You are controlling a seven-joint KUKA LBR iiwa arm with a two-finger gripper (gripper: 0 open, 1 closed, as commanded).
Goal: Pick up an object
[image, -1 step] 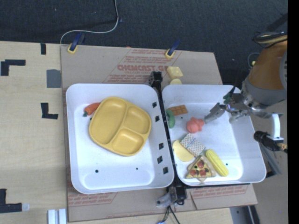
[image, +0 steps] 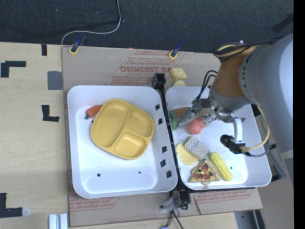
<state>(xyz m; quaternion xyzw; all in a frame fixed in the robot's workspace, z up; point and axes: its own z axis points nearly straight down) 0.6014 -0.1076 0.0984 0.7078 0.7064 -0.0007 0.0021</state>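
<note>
The gripper [image: 198, 116] hangs over the right bin [image: 252, 175], just above the red toy [image: 195, 126]; I cannot tell its jaws' state. Centre over it before closing, clear of neighbouring food

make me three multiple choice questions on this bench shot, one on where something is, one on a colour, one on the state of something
1. Where does the divided plate lie?
A. in the left bin
B. in the right bin
C. on the cardboard beyond the bins

2. What colour is that plate?
A. blue
B. yellow
C. black

3. How does the pizza slice toy lie?
A. held up in the air by the gripper
B. flat on the right bin floor near its front edge
C. on the divided plate

Answers: 1 A, it sits inside the left bin. 2 B, it is yellow all over. 3 B, it lies flat beside the corn toy, apart from the gripper.
</note>
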